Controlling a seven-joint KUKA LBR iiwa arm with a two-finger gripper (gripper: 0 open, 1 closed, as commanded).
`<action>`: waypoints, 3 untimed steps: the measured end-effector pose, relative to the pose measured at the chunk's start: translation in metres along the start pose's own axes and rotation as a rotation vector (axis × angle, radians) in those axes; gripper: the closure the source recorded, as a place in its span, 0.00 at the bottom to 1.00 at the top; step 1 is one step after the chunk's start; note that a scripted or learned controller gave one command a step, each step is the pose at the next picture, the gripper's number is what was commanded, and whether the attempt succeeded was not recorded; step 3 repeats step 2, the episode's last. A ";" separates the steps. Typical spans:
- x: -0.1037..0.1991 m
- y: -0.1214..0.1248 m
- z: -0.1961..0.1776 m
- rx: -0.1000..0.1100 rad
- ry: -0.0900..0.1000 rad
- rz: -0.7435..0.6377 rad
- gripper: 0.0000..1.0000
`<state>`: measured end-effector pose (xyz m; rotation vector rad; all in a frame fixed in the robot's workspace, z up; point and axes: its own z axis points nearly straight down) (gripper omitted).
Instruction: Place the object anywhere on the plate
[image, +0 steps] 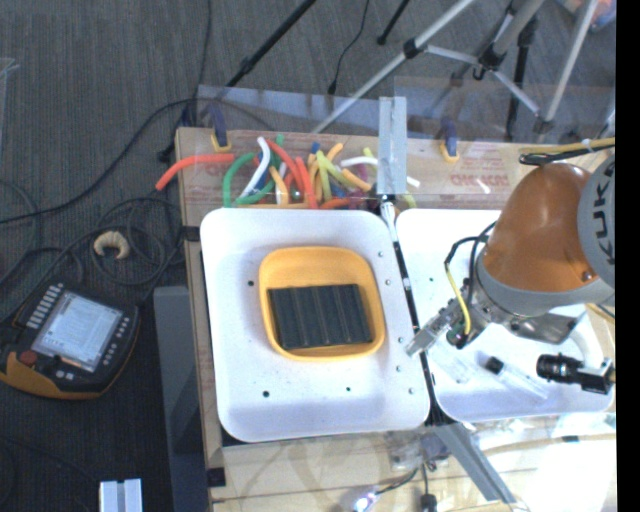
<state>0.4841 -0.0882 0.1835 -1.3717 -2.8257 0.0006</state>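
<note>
Left bin (230, 400) holds a yellow plate (320, 262), squarish with rounded corners, sitting about mid-bin. On the plate lies a dark ribbed rectangular object (318, 317), flat, covering most of the plate's lower inside; it looks like the task object, already resting on the plate.

Right bin (440, 395) is mostly covered by the arm (540, 240) (orange band uppermost from this angle, grey section below it). The gripper (432, 336) pokes out at the arm's lower left, over the divide between the two bins, right of the plate and apart from it. Cannot tell how the gripper is set or whether it has anything; it's too small and cluttered with wiring.

Coloured cables (290, 172) are bunched at the surface's far edge behind the left bin. A teach pendant (68, 340) lies on the floor to the left.
</note>
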 end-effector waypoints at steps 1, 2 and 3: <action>0.015 0.053 -0.024 -0.001 -0.001 -0.161 1.00; 0.015 0.053 -0.024 -0.002 -0.001 -0.161 0.00; 0.015 0.053 -0.024 -0.002 -0.001 -0.161 0.00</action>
